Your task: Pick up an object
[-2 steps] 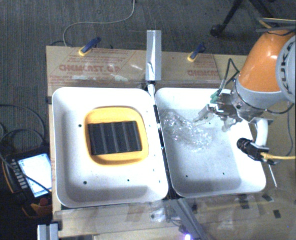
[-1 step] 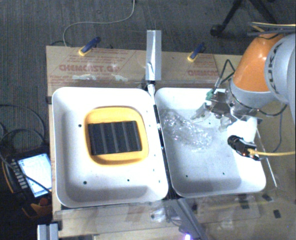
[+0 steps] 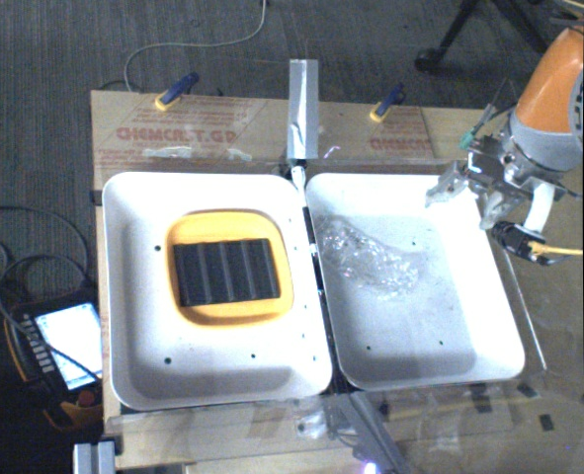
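Camera view: the gripper [image 3: 466, 188] hangs over the right bin's [image 3: 489, 354] upper corner, its grip state unreadable; crumpled clear plastic [image 3: 366, 257] barely shows against white.

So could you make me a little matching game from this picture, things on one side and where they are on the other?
Things:
1. yellow tray with dark ridged insert
2. crumpled clear plastic
3. gripper
4. blue-handled clamps

Places:
A. over the right bin's far right corner
B. on the cardboard behind the bins
C. in the left bin
D. in the right bin

Pairs: 1-C, 2-D, 3-A, 4-B
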Available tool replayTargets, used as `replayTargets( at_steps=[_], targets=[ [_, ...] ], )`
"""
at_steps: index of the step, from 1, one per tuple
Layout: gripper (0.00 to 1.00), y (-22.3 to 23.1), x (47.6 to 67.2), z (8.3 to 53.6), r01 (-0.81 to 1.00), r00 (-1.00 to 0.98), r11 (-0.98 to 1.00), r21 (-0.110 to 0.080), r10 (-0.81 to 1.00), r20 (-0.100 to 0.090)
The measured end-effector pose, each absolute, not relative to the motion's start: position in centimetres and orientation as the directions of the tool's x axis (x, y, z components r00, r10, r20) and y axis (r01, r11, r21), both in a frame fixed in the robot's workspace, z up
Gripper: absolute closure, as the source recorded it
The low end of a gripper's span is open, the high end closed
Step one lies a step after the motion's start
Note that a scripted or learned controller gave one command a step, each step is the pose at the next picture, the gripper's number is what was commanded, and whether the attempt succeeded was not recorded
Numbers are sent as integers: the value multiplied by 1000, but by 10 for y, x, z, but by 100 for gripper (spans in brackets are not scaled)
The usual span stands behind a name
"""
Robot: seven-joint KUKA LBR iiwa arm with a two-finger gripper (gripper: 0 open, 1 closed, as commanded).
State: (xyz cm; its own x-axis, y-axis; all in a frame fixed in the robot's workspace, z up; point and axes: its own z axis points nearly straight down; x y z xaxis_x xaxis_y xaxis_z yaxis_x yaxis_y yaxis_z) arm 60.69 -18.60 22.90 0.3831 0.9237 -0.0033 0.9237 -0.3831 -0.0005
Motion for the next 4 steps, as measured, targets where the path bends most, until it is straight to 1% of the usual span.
replayTargets(
  at_steps=[1,2,3,4],
  targets=[
    [0,-145,568,248,922,386,-386,-2,922,-2],
    [0,-76,569,275,966,260,-260,0,966,-2],
    [0,-79,548,183,901,435,-435,-3,901,-3],
    [0,-111,546,205,987,162,-162,-2,987,-2]
  ],
)
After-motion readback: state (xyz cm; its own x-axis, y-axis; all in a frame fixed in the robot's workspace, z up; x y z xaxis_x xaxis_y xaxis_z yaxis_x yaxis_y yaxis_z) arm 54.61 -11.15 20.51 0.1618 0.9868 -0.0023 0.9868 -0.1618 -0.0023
